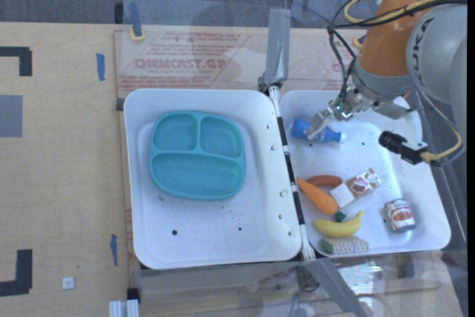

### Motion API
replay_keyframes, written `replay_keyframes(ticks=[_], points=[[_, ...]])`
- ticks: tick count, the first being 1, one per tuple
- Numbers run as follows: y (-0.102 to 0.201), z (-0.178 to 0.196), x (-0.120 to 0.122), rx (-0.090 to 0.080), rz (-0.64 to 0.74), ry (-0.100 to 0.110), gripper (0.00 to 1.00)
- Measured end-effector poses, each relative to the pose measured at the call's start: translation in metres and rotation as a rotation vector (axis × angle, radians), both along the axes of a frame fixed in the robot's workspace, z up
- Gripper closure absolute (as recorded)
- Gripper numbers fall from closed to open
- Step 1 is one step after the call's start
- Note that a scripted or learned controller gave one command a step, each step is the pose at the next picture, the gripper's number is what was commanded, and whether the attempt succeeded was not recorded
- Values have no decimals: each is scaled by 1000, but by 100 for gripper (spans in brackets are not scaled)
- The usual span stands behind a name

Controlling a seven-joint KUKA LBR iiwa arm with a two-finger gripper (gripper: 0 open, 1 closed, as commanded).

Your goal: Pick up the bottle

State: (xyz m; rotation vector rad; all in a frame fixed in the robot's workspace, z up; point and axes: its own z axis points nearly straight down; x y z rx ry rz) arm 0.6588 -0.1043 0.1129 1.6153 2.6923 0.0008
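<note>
White plastic bin (434, 234): jaws (320, 131) over blue bottle (304, 129), glossy, lying flat.

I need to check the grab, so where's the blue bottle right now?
The blue bottle lies in the right bin, at its upper left near the divider, directly under the gripper.

The tool (324, 127) hides the middle of the blue bottle (301, 128).
</note>
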Motion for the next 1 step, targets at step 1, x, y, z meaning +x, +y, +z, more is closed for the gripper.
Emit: replay_keyframes(ticks=[1], points=[[-2, -25, -28, 2, -178, -4, 0]])
